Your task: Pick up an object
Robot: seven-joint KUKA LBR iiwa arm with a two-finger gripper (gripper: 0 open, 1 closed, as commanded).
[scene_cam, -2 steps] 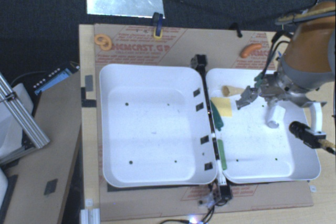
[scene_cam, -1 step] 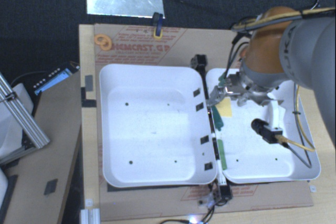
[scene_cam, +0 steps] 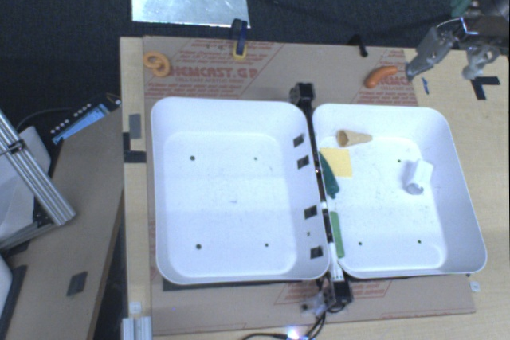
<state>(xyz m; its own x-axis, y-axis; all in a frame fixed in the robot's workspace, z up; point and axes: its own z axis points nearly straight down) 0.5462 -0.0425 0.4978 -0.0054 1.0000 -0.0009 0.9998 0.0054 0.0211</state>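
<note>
pincer (scene_cam: 421, 64) raised at far right past the bins, grip state unreadable, carrying nothing | right bin (scene_cam: 458, 171) offers 4 picks: cone (scene_cam: 353, 138), yellow square (scene_cam: 337, 163), green piece (scene_cam: 328, 181), white roll (scene_cam: 414, 177) | left bin (scene_cam: 167, 171) bare

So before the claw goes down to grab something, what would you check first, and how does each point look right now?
1. Things to grab in the right bin: ok. A cone-shaped piece, a yellow square, a white cylinder and a green item lie there.
2. Claw carrying nothing: cannot tell; it is too small and blurred.
3. Claw above a target: not ok. It hangs beyond the bin's far rim, next to an orange sausage-shaped thing on the board.
4. Easy target: ok. The white cylinder lies apart from the rest.
5. Awkward targets: not ok. The green item lies against the inner wall, with the yellow square touching it.
</note>
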